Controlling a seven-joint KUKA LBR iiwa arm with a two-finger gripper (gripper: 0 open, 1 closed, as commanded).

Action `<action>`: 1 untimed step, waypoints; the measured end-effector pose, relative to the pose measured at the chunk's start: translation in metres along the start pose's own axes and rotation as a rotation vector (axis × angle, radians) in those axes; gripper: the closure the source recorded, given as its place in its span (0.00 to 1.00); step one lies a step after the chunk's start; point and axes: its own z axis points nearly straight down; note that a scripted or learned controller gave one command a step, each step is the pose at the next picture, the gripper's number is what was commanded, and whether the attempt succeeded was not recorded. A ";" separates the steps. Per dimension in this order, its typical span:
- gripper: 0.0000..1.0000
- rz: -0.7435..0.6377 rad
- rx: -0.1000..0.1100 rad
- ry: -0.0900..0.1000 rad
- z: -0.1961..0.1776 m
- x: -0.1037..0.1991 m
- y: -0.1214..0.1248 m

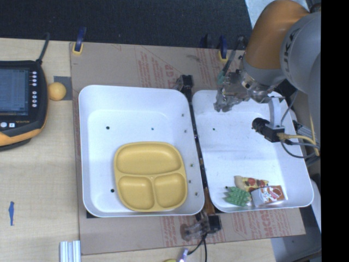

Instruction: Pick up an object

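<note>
At the near edge of the right bin (pixel 294 168) lie three small things close together: a green toy (pixel 236 196), a pizza slice toy (pixel 251 182) and a red and white packet (pixel 270 195). In the left bin (pixel 98 119) sits a yellow tray (pixel 150 175) with three parts. Farther back, the claw (pixel 224 106) hangs over the far left corner of the right bin, well apart from the toys. I cannot tell if it is wide or narrow. Nothing is seen in it.
</note>
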 end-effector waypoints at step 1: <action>1.00 0.002 -0.003 0.001 -0.071 0.032 -0.035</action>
